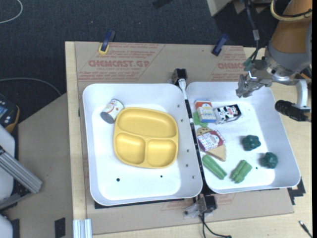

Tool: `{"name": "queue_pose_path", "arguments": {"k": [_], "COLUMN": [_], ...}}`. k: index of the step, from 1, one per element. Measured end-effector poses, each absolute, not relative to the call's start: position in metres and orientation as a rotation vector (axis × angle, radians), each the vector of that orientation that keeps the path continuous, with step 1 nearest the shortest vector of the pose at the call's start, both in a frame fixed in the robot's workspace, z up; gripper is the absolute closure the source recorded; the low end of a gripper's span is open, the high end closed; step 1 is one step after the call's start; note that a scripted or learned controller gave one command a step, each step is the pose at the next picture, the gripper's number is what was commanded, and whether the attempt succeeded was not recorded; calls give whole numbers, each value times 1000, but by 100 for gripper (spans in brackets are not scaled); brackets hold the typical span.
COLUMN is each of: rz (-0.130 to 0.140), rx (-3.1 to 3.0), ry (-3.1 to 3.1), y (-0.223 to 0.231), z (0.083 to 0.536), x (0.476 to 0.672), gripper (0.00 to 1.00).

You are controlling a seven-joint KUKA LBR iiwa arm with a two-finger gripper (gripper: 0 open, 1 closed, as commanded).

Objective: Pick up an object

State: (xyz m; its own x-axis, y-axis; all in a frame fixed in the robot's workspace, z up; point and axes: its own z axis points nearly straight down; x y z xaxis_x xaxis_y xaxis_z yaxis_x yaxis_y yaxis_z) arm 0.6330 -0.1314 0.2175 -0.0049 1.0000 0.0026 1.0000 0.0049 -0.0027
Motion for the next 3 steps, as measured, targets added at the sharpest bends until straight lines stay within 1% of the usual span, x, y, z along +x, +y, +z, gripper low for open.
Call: {"name": "queue_pose_path", "arguments": {"k": [1,2,3], "rz": [-1,0,5], "rx": [-2213,-2213,-2220], "ry": [-2225,-2225,-2219], "y": [-81,-37,-42], "z": [233,234,215], "x": [614,597,602], "gripper": [100,100,100]}}
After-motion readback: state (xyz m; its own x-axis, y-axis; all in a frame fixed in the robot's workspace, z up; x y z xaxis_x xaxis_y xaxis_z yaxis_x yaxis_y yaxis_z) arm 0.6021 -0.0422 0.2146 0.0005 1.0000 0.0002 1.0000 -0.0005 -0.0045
